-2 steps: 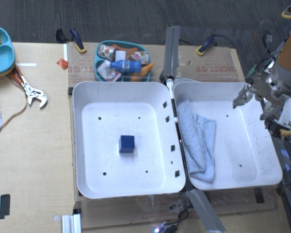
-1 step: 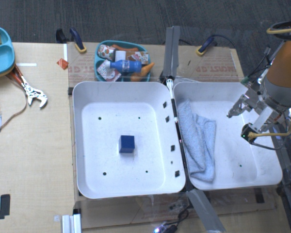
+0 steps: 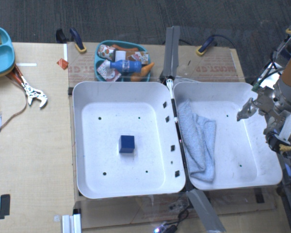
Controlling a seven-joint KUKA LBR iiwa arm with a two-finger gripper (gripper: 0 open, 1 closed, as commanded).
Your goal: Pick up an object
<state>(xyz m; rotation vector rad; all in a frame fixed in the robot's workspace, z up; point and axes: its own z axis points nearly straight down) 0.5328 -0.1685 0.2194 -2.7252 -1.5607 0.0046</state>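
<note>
The gripper [image 3: 246,111] hangs over the right bin [image 3: 262,176]; its opening cannot be told. A grey-blue towel [image 3: 199,140] lies crumpled there, and a blue cube [image 3: 127,143] sits in the left bin [image 3: 87,178].

At three o'clock the arm [image 3: 287,89] runs off the picture's edge, and its gripper [image 3: 246,111] is too small and blurred to read. At nine o'clock, the teal tray [image 3: 0,50] is cut off by the frame.
</note>
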